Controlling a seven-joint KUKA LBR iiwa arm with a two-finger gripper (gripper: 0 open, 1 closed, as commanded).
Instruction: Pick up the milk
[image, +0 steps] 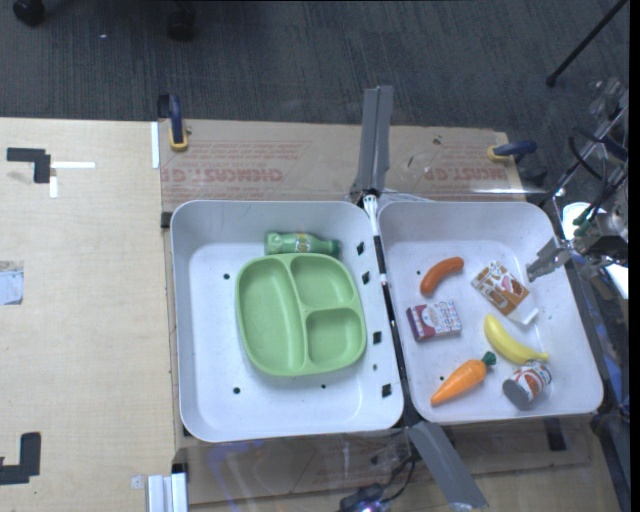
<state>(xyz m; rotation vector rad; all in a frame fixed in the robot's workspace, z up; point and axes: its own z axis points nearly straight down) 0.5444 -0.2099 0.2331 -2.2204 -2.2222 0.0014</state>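
Observation:
What looks like the milk, a small red-and-white carton (434, 320), lies on its side left of centre in the right bin (480, 232). A second carton, orange and white (501, 289), lies to its upper right. My gripper (546, 262) hangs over the right bin's right rim, just right of the orange-and-white carton and well apart from the red-and-white one. It has nothing visible in it. The arm behind it is cut off by the view's right side.
The right bin also holds an orange sausage (441, 274), a banana (513, 341), a carrot (461, 381) and a small can (526, 385). In the left bin sit a green divided plate (300, 314) and a green bottle (299, 243). A raised divider (376, 250) separates the bins.

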